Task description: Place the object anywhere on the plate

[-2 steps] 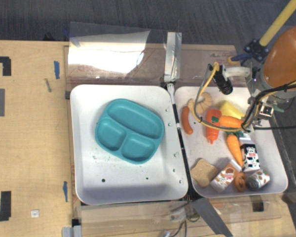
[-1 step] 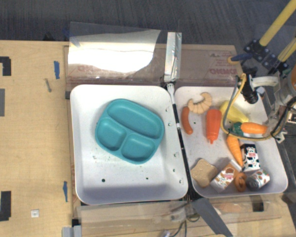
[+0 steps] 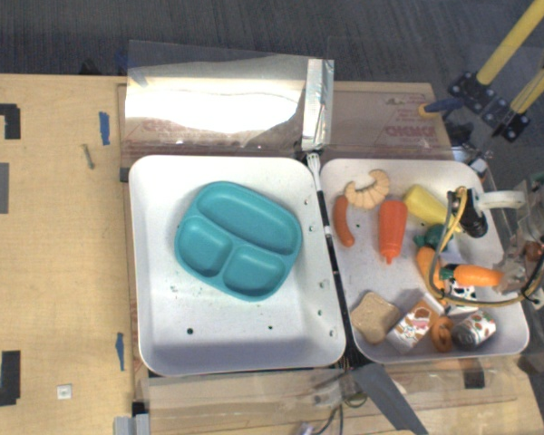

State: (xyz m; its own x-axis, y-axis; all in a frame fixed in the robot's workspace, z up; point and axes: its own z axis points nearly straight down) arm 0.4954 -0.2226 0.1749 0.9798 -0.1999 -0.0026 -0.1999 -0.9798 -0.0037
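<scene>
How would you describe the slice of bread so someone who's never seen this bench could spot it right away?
Look in the right bin, the one crowded with toy food. The slice of bread lies near its front left corner. It is flat, tan and squarish, unlike the long orange carrot and the reddish sausage behind it.

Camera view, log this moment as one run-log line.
arm: low over right bin | hand: among toy food, grip unclear | teal plate: left bin, nothing on it | placement: not done

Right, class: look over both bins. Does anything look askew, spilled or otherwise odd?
Nothing looks spilled or broken. The teal plate sits at a slant in the left bin, and the toy food lies jumbled in the right bin, near the gripper.
</scene>
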